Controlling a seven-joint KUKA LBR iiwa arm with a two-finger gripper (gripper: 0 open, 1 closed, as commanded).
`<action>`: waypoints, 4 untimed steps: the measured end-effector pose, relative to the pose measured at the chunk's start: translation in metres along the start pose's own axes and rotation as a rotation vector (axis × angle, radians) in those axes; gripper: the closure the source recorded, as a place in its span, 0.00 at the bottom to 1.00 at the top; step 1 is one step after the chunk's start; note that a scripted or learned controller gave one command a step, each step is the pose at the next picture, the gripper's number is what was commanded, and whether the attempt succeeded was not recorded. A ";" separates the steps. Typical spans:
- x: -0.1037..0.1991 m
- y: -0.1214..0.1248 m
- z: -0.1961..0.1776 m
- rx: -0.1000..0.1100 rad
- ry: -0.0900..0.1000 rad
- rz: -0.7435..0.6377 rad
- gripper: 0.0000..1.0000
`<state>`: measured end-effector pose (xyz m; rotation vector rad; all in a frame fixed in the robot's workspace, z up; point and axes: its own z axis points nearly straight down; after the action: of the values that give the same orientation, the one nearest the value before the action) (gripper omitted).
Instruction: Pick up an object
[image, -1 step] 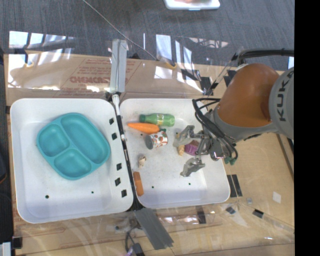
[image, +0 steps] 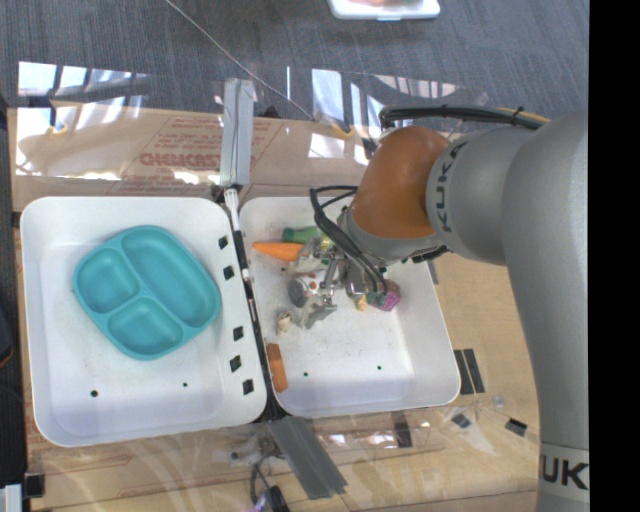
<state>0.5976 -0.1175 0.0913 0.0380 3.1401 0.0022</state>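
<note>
Because the camera sits above and looks down at a slant, the near edge of the bench comes first: wood surface, a grey bracket at the seam between the bins. Left bin (image: 50, 400) holds a teal divided plate (image: 147, 290), lying flat, well apart from the work. Right bin (image: 420, 375) carries the clutter, bunched toward its far half. A small orange piece (image: 277, 368) lies against the near-left wall by the divider, likely knocked or slid there. Farther in, a small pale bit (image: 284, 321), then a grey rounded object (image: 299, 292). The gripper (image: 322, 296) hangs low over this cluster, just beside the grey object; cannot tell whether its jaws are spread or closed, nor whether anything sits between them. A purple-green item (image: 384, 296) lies to its right. Beyond, a carrot (image: 277, 251) and a green piece (image: 296, 235) rest near the far wall. Judgement: descent for a grasp, candidate being the grey object.
</note>
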 end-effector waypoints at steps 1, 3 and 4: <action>-0.002 0.001 -0.012 0.002 -0.003 -0.007 1.00; 0.049 -0.050 -0.014 0.002 -0.002 -0.239 1.00; 0.103 -0.087 -0.124 0.004 -0.006 0.160 1.00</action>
<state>0.4924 -0.2019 0.2154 0.2885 3.1216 -0.0041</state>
